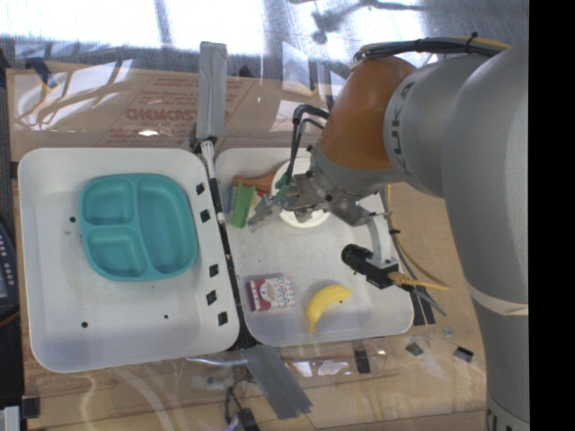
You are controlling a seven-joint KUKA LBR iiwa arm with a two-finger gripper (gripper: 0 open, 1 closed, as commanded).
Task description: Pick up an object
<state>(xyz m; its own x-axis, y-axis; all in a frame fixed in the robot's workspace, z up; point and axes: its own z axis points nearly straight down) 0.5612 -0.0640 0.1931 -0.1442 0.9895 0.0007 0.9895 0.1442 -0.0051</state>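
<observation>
My gripper (262, 212) hangs low over the upper left part of the right bin (310, 259), its fingertips close to a green block (242, 205) that stands against the bin's left wall. An orange piece (254, 182) lies just behind the green block, and a white round thing (304, 215) shows partly under the wrist. A yellow banana (325, 303) and a small red-and-white packet (270, 292) rest near the bin's front edge. The arm hides part of what lies under it. Nothing shows between the fingers.
The left bin (54, 268) holds a teal divided plate (138, 225). A ridge with black clips (218, 259) separates the two bins. Cardboard lies behind the bins at the back of the bench.
</observation>
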